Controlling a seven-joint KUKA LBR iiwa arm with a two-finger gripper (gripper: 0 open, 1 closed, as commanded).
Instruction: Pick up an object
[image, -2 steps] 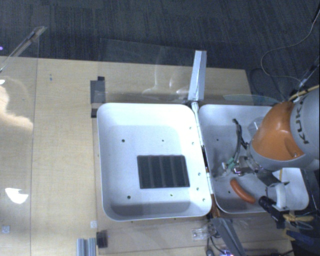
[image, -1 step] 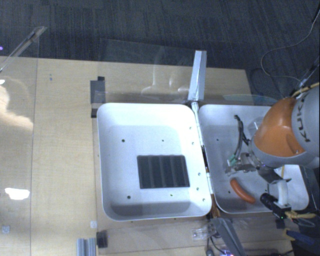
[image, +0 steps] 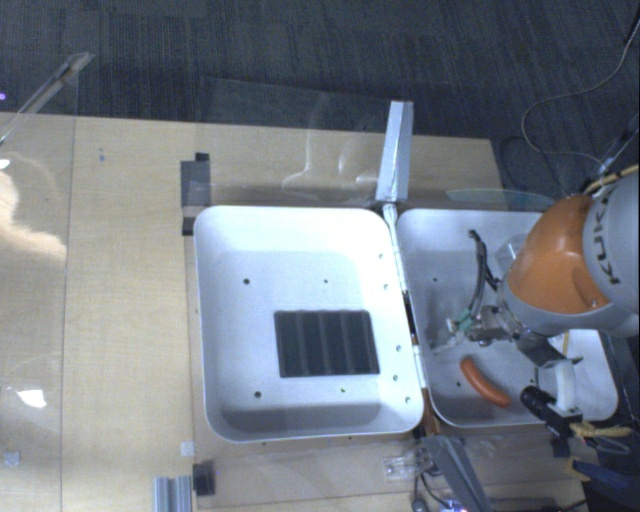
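Orange sausage-shaped obj (image: 484, 381) lies in the right bin (image: 430, 255), toward 6 o'clock near its front wall. Your end effector (image: 478, 328) hangs just above it at 12 o'clock; can't tell its opening. Left bin (image: 230, 240) holds a dark ribbed block (image: 326, 343).

Gripper (image: 478, 330) low in right bin (image: 435, 250), near orange sausage (image: 484, 381).
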